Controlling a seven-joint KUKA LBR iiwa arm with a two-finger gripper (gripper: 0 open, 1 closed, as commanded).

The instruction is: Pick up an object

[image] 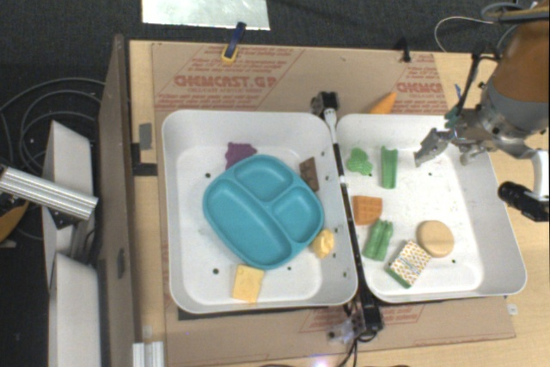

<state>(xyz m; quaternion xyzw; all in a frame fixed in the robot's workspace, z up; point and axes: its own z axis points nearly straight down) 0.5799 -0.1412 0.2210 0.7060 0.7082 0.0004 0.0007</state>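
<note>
Hovering over the far right of the right bin [494, 185], the gripper [440, 145] is seen with spread fingers pinching nothing. Toys are scattered loosely for picking: a green block [388, 167] lies nearest, a bun [435, 237] nearer the front.

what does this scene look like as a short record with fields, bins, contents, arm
left bin: teal divided plate, purple piece, brown block, two yellow pieces
right bin: green toys, waffle, tan bun, patterned box
outside bins: orange piece behind the right bin
arm: reaches in from the right
hand: over the right bin's back part, nothing seen between its fingers
</note>
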